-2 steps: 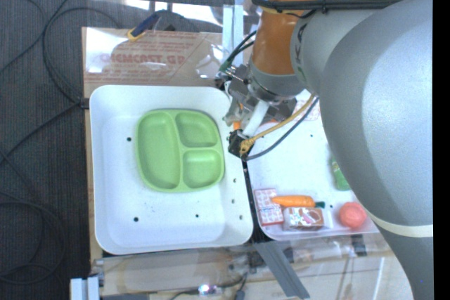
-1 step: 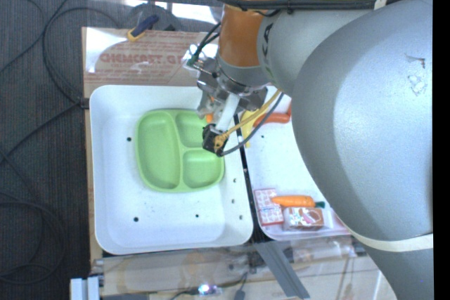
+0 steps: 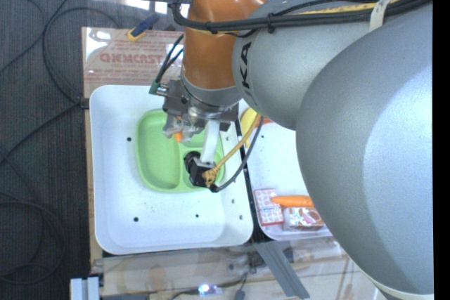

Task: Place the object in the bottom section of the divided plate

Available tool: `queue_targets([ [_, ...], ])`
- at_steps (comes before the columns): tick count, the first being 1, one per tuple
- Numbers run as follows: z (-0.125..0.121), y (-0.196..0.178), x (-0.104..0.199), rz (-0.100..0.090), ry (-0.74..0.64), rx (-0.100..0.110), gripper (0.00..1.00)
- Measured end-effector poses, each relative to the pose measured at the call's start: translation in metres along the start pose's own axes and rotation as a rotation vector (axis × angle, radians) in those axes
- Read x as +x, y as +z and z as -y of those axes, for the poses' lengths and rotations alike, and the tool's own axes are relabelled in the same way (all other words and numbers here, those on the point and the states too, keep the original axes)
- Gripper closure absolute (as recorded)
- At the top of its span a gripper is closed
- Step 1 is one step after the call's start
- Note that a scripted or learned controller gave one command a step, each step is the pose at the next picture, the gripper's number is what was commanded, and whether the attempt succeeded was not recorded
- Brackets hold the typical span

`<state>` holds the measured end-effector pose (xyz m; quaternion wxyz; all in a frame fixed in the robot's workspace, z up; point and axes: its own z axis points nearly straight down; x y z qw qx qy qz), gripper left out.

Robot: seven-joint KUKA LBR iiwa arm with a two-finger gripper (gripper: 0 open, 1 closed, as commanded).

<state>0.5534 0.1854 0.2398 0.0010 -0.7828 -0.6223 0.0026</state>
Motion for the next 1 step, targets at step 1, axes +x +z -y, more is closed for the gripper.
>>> queue_targets([
  [1,-0.0001,0.0,-0.0001,0.0,0.0,0.0,0.0],
])
